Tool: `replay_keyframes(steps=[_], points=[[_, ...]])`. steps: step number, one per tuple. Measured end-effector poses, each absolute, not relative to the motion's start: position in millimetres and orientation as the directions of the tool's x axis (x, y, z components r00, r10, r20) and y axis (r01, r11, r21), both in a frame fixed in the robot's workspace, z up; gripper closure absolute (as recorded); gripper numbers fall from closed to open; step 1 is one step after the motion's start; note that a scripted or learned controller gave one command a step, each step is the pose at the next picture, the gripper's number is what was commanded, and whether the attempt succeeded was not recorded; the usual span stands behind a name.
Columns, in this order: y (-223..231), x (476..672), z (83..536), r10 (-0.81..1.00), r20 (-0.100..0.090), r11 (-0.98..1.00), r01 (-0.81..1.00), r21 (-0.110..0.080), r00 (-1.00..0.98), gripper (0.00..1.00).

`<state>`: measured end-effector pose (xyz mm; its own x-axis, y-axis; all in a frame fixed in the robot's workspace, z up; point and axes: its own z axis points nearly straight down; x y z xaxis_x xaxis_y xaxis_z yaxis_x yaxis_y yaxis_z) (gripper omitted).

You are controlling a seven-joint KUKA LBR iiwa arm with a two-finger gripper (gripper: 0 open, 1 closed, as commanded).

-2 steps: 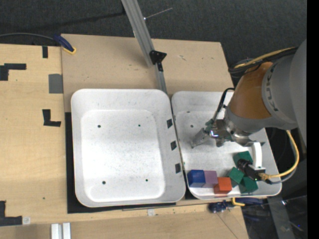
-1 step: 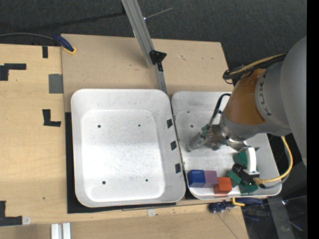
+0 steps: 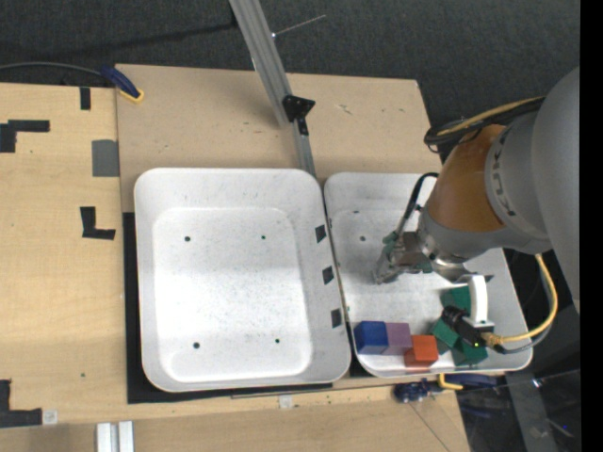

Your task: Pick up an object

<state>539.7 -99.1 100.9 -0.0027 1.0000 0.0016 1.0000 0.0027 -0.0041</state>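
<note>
Reaching in from the right, the grey arm with its orange band (image 3: 466,191) lowers the two-finger gripper (image 3: 388,269) over the bare floor of the right-hand shallow white bin (image 3: 377,205); whether it is parted or closed cannot be told, and nothing is seen in its grasp. The candidate objects lie below and to its right, along the bin's near edge: a blue cube (image 3: 371,336), a purple block (image 3: 399,335) touching it, an orange block (image 3: 423,349) and green blocks (image 3: 459,298). The left-hand white bin (image 3: 226,271) lies well to its left on the bench (image 3: 207,111).
</note>
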Motion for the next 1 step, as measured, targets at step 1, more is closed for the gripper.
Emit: replay_keyframes(steps=[1], points=[[-94.6, 542.6, 163.1, 1.000, 0.000, 0.002, 1.000, 0.004, -0.002, 1.00]])
